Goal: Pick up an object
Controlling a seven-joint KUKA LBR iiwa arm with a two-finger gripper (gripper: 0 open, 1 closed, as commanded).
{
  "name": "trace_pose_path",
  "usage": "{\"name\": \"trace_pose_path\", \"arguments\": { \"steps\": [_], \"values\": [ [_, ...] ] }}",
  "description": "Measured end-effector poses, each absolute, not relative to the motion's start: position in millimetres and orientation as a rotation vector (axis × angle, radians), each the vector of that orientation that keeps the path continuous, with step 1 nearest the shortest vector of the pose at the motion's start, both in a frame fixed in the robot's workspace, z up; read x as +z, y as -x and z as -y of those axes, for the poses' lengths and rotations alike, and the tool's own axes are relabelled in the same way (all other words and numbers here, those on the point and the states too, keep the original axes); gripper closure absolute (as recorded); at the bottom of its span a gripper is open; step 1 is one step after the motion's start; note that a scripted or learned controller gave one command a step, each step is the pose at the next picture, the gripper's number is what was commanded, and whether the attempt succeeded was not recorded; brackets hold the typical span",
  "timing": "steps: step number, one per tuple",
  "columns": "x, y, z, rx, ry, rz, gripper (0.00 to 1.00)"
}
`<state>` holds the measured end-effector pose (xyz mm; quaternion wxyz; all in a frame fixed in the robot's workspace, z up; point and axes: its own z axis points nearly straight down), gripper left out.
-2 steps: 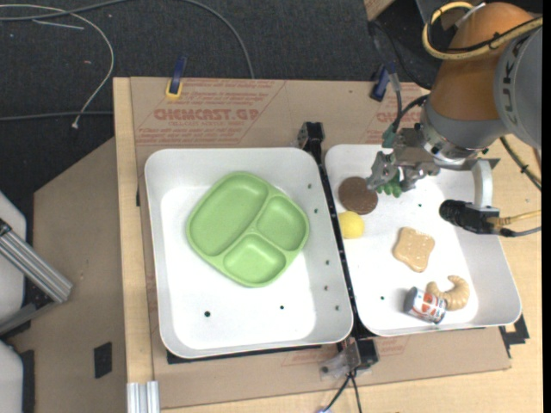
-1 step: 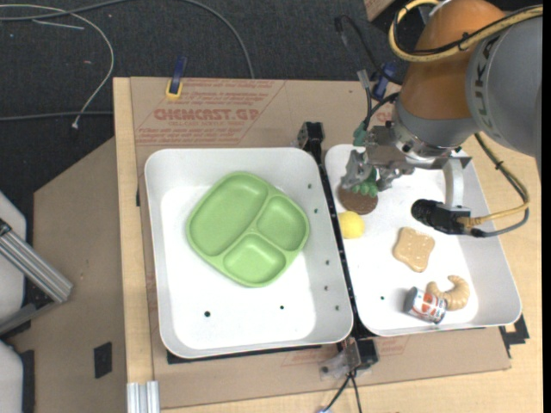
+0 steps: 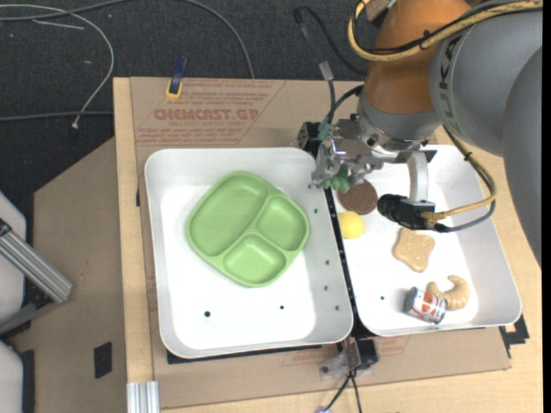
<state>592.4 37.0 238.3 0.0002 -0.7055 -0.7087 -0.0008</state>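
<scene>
My gripper [image 3: 338,172] hangs over the near-left corner of the right bin [image 3: 491,231], by the wall shared with the left bin. A small green bit shows at its tip; I cannot tell what that is. Just below the gripper lies a brown round disc [image 3: 360,200], with a yellow lemon-like piece [image 3: 350,224] in front of it. Further right in the same bin are a tan toast slice [image 3: 414,249], a croissant [image 3: 456,292] and a small can [image 3: 424,305] on its side.
The left bin [image 3: 172,317] holds a green three-part plate [image 3: 249,228]. The grey arm with its orange band [image 3: 413,24] covers the right bin's back part. Cables [image 3: 86,24] run over the dark floor behind the cardboard base.
</scene>
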Motion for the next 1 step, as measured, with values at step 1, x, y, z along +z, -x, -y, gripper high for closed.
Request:
{"name": "trace_pose_path", "arguments": {
  "steps": [1],
  "values": [
    [224.1, -592.5, -88.1, 0.002, 2.213, 2.225, 1.00]
  ]
}}
